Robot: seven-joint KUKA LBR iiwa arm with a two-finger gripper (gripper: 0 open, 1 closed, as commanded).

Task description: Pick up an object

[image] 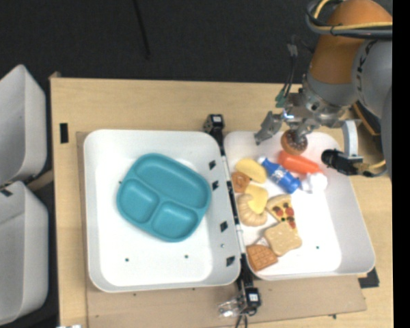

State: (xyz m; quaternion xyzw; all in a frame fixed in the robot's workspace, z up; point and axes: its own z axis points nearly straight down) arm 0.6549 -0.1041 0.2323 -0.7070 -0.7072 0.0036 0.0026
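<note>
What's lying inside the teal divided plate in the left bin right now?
Nothing visible: the teal divided plastic plate shows three bare compartments. What the plate covers of the left white bin cannot be seen.

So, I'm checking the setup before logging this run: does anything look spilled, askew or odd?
Nothing spilled or damaged. The teal three-compartment plastic plate sits skewed in the left white bin, and the toy food pieces are bunched against the right white bin's left side.

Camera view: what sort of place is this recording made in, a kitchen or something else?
Most likely a lab bench set up for robot picking, not a kitchen: two white bins sit side by side on a wooden board, toy food is heaped in the right one, and a grey-and-orange arm reaches in.
</note>
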